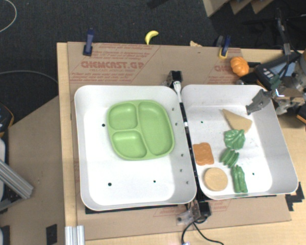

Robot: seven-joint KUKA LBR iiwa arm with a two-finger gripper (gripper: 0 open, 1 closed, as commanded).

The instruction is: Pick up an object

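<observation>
Camera view: right bin (275, 137) held a tan wedge (238, 120), apex toward upper left; green pieces (233, 157) lined along the far-near axis; an orange square (203, 153); a round tan disc (215, 179). End effector (257, 103) hovered at the wedge's right; finger state indeterminable. Left bin (92, 152) held a green divided plate (141, 129).

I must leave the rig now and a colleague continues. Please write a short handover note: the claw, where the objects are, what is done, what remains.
Claw: at the right bin's upper right corner, nothing seen held; open or shut cannot be told.
Right bin: tan wedge just beside the claw, green leafy pieces, green pod, orange square, round cracker.
Left bin: green divided plate.
Done: no object picked yet.
Left: grasp one object and lift it; the wedge looks nearest.
</observation>
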